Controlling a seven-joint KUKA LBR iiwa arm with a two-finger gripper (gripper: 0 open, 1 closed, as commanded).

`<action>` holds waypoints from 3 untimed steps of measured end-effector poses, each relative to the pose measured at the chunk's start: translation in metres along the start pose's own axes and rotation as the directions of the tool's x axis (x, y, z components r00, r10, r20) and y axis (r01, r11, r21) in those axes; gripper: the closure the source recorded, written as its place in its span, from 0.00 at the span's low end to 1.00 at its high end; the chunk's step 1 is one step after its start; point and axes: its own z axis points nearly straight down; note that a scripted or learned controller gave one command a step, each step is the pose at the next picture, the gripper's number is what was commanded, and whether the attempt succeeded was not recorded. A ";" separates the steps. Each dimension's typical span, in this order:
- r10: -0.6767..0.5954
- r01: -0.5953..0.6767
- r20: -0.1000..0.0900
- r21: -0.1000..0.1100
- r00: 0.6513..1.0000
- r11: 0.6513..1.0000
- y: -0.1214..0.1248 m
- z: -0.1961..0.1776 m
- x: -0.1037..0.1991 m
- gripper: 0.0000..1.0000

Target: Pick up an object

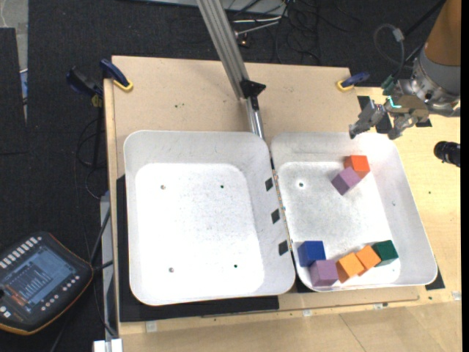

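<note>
Nothing has been picked up yet, as far as this view shows — every block lies in the right bin [410,218] and the gripper [382,117] hangs outside it, above the bare counter [308,94] just past the bin's rim at about one o'clock. The dark fingers [364,123] appear spread with no block between them, though they are small and somewhat blurred, so how wide they stand is hard to judge.

Two blocks sit near the bin's one o'clock corner: an orange block [357,163] with a light purple block [344,181] touching it on the lower left. These are nearest to the gripper. The others lie in a cluster along the rim between five and six o'clock — a blue block [311,251], a purple block [325,272] just below it, then two orange blocks [360,262] side by side and a green block [385,252] at the end of the row, each touching its neighbour. The left bin [139,196] holds no blocks.

So the whole task is left, in my judgement: the arm must move over the bin, come down on one block, close on it and lift. The pair at the top looks the easier target, but the blocks touch, so the fingers may catch both or push one aside.
</note>
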 end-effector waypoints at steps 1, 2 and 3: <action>0.003 -0.003 -0.001 0.005 1.000 1.000 -0.006 0.050 0.008 0.00; 0.005 -0.005 -0.002 0.006 1.000 1.000 -0.013 0.111 0.005 0.00; 0.005 -0.005 0.004 -0.003 1.000 1.000 -0.006 0.168 -0.001 0.00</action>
